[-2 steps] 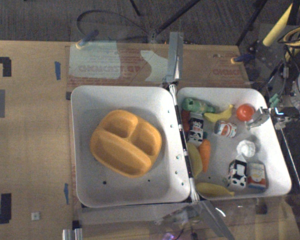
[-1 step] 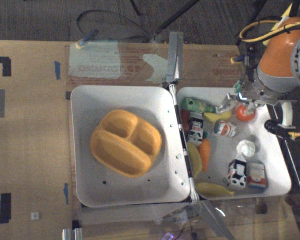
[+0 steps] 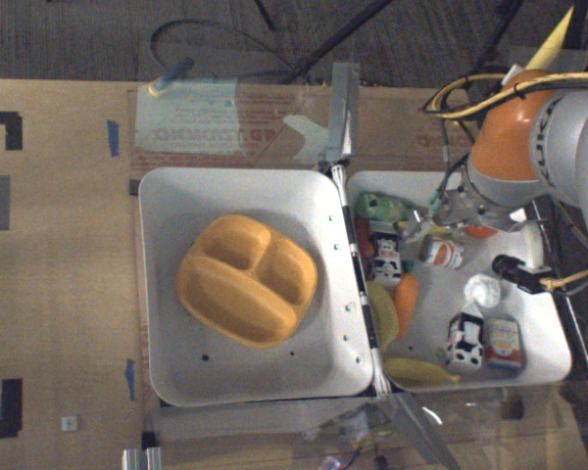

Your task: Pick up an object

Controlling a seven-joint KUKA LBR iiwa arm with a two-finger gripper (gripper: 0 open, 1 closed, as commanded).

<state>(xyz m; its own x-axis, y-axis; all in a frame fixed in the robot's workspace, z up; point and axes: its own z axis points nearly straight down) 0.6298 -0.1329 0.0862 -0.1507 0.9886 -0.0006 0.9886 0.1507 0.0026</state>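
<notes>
Grey gripper [image 3: 449, 215] – (jaws hidden) – above can [image 3: 441, 254]

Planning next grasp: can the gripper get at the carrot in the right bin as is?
Probably yes. The carrot lies with its top uncovered, but a banana sits right beside it and a cow-print carton stands at its upper end, so finger room looks tight.
</notes>
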